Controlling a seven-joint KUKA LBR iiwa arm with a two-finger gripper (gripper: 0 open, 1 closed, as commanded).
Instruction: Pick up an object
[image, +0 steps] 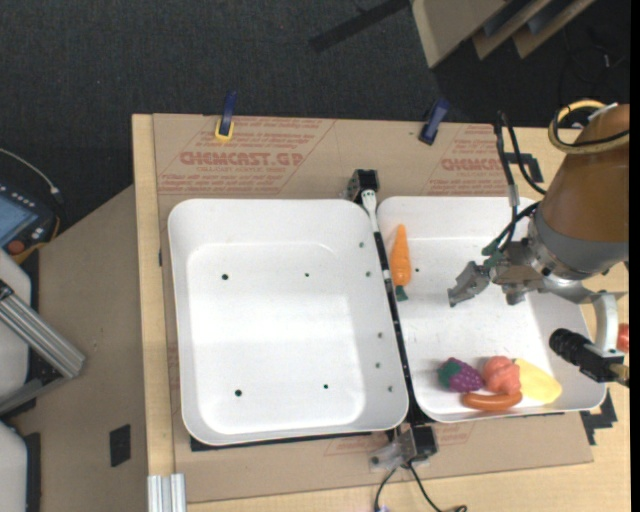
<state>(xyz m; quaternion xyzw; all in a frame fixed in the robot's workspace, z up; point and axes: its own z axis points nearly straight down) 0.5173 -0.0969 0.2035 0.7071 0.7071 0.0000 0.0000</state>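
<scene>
Hovering over right bin (440, 215): gripper (468, 287), fingers spread apart, grasping nothing. Carrot (400, 255) lying just left of gripper, along bin's left wall, not touching it. Four toys clustering in bin's near corner, below gripper and well apart from it: one purple grape bunch (461, 375), one red-orange fruit (503, 373), one yellow piece (540, 383), one orange sausage-like piece (492, 401). Left bin (200, 230) sitting beside right one; two bins on tabletop (160, 300). One arm (590, 200) reaching in from right, wrist bending down toward bin floor.
</scene>
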